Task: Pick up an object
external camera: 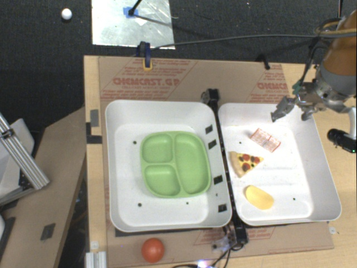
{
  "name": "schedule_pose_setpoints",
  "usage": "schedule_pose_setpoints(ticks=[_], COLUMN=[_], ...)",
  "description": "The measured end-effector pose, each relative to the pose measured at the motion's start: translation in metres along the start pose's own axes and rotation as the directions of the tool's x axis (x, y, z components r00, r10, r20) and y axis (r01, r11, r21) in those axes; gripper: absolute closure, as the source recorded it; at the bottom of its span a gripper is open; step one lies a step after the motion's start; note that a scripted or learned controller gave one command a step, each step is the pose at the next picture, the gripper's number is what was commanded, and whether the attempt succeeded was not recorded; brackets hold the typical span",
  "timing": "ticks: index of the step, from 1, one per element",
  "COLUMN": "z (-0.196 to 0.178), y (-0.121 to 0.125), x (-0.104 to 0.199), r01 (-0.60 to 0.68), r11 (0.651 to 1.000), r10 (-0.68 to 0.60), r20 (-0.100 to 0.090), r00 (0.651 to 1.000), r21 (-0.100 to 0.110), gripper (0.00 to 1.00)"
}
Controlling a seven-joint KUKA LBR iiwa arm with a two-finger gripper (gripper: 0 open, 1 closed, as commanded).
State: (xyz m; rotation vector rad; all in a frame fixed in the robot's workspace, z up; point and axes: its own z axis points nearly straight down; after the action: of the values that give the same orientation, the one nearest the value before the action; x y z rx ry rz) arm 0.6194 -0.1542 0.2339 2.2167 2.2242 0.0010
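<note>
At the upper right of the frame the grey arm's two-finger claw (294, 110) hangs over the top edge of the right-hand shallow white bin (323, 172). Its two dark fingers stand apart, with nothing between them.

In that right bin lie three things, all below and to the left of the claw. A small pink-and-white patterned rectangular piece (265, 139) sits nearest the claw, in the upper middle of the bin. Just below it, close to the bin's left wall, is a toy pizza slice with red toppings (245, 163). Lower still, toward the bin's bottom edge, lies a flat yellow oval piece (259, 197). The three are apart from one another.

The left-hand shallow white bin (120, 149) holds a light green plastic plate with three compartments (175, 163), lying flat in its middle.

Both bins rest on a brown cardboard sheet with red lettering (167, 74) that covers the desk. At the bottom of the frame, in front of the left bin, a red-orange ball (153, 249) sits on the cardboard.
</note>
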Motion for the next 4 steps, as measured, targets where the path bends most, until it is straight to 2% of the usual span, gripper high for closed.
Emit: schedule_pose_setpoints(ticks=[1,2,3,4], z=[0.055,0.117,0.151,0.138], y=[0.008,0.006,0.007,0.008], x=[-0.005,-0.007,-0.006,-0.007], r01=[-0.002,-0.002,-0.002,-0.001], r11=[1.000,1.000,1.000,1.000], r10=[0.002,0.002,0.002,0.001], r20=[0.000,-0.001,-0.001,0.000], r00=[1.000,1.000,1.000,1.000], r21=[0.003,0.003,0.002,-0.004], gripper=[0.00,0.00,0.00,1.00])
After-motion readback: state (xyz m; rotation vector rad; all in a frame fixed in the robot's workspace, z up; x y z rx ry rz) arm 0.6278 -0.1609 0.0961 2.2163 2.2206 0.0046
